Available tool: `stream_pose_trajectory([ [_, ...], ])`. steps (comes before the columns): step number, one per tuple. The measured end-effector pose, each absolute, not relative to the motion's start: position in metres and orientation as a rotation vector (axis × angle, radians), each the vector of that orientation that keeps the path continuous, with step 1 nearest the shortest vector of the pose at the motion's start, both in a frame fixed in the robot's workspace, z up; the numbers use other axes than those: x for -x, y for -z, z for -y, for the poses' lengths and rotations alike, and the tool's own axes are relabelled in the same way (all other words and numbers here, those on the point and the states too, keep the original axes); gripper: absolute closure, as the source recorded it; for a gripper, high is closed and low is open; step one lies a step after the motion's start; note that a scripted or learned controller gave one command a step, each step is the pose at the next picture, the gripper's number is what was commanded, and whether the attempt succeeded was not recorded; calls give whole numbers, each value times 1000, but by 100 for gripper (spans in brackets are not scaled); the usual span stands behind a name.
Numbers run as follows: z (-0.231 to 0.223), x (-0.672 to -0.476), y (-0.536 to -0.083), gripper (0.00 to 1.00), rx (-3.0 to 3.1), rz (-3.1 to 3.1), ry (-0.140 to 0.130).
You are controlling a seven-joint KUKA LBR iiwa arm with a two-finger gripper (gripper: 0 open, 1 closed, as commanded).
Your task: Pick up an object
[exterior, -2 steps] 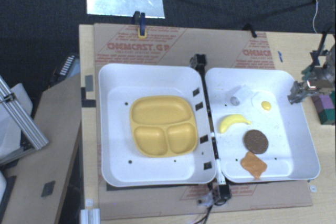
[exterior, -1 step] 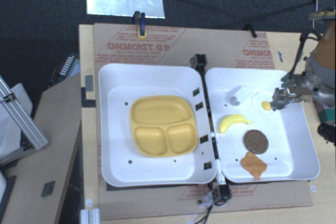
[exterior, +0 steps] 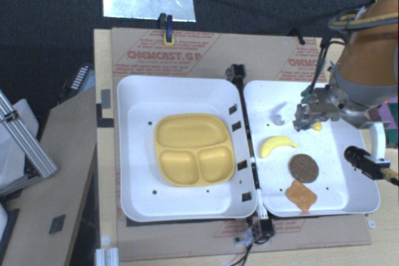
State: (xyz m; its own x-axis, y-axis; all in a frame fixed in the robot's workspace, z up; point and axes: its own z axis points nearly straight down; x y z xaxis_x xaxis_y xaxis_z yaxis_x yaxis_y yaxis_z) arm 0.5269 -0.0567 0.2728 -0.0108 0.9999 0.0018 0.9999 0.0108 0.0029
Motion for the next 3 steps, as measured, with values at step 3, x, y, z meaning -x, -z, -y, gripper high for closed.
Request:
stream_pose_trajectory([
  [3,-106,-517,-236,100,-2212,-2235,-1],
])
